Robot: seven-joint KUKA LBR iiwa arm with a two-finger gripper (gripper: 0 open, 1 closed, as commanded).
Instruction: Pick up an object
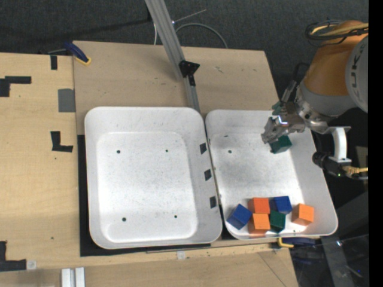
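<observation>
My gripper (274,134) hangs over the upper right part of the right bin (239,160). A dark green block (280,144) sits between its fingertips, and the fingers are shut on it. The block looks lifted off the bin floor. Several more blocks lie bunched along the bin's near edge: a blue one (239,215), an orange one (260,205), another blue one (281,204), a second orange one (260,222), a green one (277,220) and an orange one (304,214) at the right.
The left bin (143,178) lies beside the right one, with their rims meeting at mid-view. A slanted metal post (173,40) rises behind the bins. The arm's orange band (329,70) stands over the bench's right edge.
</observation>
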